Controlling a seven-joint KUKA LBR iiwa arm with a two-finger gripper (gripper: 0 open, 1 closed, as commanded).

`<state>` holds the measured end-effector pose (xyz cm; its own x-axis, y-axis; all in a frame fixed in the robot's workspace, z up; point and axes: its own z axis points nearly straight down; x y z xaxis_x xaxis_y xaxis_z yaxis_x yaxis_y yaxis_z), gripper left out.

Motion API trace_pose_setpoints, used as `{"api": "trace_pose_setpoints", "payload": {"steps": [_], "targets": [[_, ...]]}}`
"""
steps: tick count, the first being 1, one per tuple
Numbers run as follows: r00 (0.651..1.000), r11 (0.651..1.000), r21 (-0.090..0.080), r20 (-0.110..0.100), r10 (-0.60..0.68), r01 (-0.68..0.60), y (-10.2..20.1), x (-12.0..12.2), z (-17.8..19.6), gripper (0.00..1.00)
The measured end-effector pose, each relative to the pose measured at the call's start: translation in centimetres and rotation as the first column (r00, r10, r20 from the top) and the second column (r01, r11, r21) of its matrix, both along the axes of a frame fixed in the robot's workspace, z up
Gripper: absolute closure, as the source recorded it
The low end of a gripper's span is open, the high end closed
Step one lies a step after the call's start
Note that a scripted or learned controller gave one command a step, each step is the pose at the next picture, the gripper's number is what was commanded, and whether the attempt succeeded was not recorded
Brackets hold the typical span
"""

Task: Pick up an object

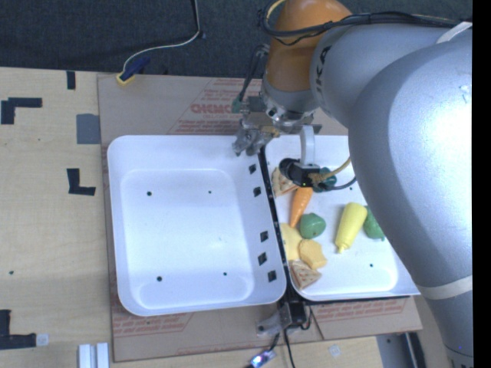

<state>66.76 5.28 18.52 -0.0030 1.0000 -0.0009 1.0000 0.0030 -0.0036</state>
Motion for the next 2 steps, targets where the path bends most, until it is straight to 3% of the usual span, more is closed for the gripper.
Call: {"api": "trace_pose_setpoints", "payload": {"steps": [1,2], "targets": [[1.0,1.0,0.004,0.018,0.003,-0.003,3.4,0.2,13.5,1.0],[1.0,1.0,0.0,-0.005,0.001,-0.001,7.3,-2.7,5.8,1.0]]}}
